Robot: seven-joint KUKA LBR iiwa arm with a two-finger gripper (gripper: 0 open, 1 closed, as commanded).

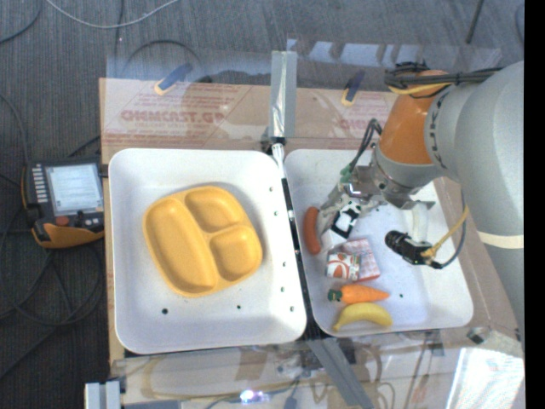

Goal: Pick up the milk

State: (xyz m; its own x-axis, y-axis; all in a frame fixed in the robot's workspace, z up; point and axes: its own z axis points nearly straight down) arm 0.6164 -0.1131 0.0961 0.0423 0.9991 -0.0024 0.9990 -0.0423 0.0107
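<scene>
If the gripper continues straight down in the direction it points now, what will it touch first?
Probably the milk carton, lying just below and in front of the gripper in the right bin. Depth is unclear, so it may land on bare bin floor beside it.

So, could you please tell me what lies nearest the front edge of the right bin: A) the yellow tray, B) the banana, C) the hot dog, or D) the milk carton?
B: the banana lies at the front of the right bin, just past the carrot, with the milk carton farther back.
</scene>
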